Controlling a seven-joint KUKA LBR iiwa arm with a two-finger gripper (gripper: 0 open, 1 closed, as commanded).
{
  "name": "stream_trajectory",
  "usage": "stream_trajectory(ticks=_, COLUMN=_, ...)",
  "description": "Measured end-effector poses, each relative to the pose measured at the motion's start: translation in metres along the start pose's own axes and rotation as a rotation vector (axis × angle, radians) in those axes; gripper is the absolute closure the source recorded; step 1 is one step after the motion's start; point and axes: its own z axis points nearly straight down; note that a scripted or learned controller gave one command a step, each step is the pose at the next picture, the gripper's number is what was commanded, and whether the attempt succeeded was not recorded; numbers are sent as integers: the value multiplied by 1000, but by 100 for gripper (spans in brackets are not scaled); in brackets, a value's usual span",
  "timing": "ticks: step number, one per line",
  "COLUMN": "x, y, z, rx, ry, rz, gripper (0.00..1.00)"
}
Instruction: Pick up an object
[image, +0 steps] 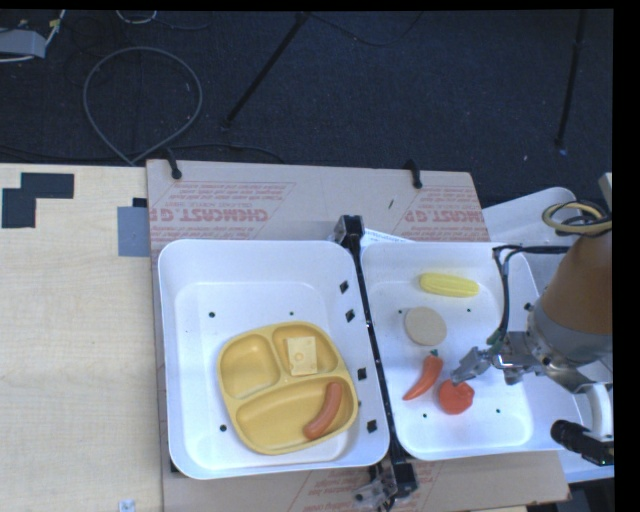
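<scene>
**Gripper low over right bin, tomato just below fingertips**

We see the gripper (468, 370) reaching in from the right bin's (510, 440) right edge, tips down near the bin's front-middle. The red tomato (456, 397) sits directly under/just in front of the fingers (472, 362), touching or nearly so; nothing visibly betw. them. Fingers open or shut: can't tell. Chili pepper (425, 377) lies just left of the tomato. Round tan disc (425, 326) mid-bin, corn cob (449, 286) toward the back edge. Left bin (190, 270): yellow divided plate (250, 365) w/ sausage (324, 410) and cheese square (301, 354).
</scene>
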Motion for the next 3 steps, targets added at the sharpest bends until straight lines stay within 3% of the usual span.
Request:
stream_trajectory(ticks=1, x=0, y=0, z=52, rx=-6, ry=-2, rz=0, gripper=0)
stream_trajectory(ticks=2, x=-1, y=0, z=41, rx=-6, ry=-1, rz=3, gripper=100)
stream_trajectory(ticks=3, x=-2, y=4, z=-1, rx=-10, ry=-3, rz=-2, gripper=100)
